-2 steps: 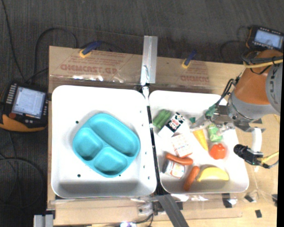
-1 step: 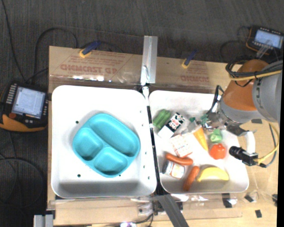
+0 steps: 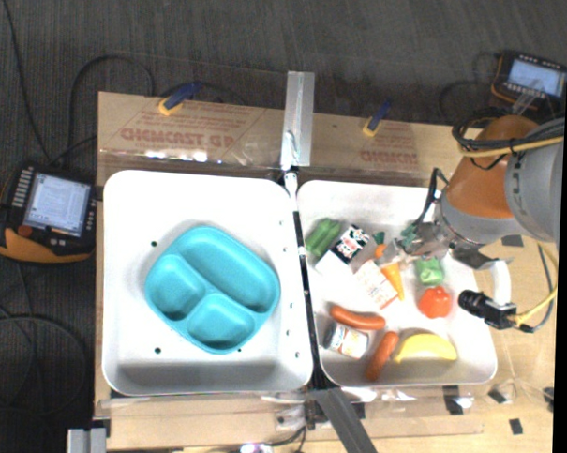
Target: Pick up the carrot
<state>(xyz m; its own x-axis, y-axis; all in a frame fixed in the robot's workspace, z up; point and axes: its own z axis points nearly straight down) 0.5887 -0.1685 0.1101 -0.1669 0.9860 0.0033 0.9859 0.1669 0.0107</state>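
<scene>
Your gripper (image 3: 416, 238) hovers in the right bin (image 3: 484, 370), just up-right of the carrot (image 3: 392, 275); you cannot tell its grip state. The carrot lies beside the green pepper (image 3: 431, 270), long axis running down-right, tip away from the gripper.

Two bins sit side by side on the table (image 3: 212, 138): the left bin (image 3: 132, 261) holds a divided tray (image 3: 212, 288). In the right bin (image 3: 475, 356), the carrot (image 3: 392, 275) lies near the middle, just below the claw (image 3: 416, 238), left of a tomato (image 3: 435, 302). A sausage (image 3: 357, 318) lies below the carrot, a banana (image 3: 426, 347) toward the near right corner.
</scene>
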